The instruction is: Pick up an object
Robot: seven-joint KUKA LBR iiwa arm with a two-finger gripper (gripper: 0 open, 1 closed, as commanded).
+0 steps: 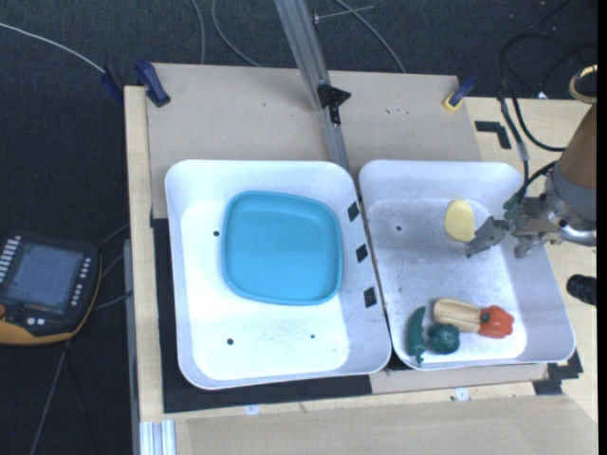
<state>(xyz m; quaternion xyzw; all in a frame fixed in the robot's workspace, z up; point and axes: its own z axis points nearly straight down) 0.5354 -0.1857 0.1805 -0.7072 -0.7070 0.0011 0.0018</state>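
In the right bin a pale yellow rounded object lies near the middle. Along the bin's front edge sit a tan wooden piece, a red piece touching its right end, a dark green round piece and a green curved piece. My gripper hovers at the bin's right side, just right of the yellow object, open with nothing between its fingers. One dark fingertip points toward the yellow object.
The left bin holds a blue square plate. A metal pole slants down to the gap between the bins. Cables lie on the dark floor behind the bench, and a pendant rests at far left.
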